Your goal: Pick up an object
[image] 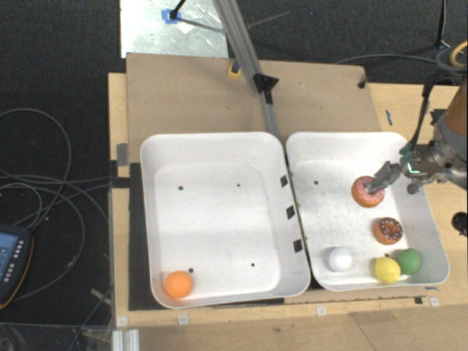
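Reaching into the right bin (431, 229), gripper (376, 185) touches pink donut (364, 191), finger state unclear; off-center contact could shove it away.

Brown bench (307, 86), two white bins (212, 148)

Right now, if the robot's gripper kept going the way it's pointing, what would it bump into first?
Probably the pink-frosted donut in the right bin. The gripper slants down from the right, with its tip right at the donut, though one view can't show whether it already touches.
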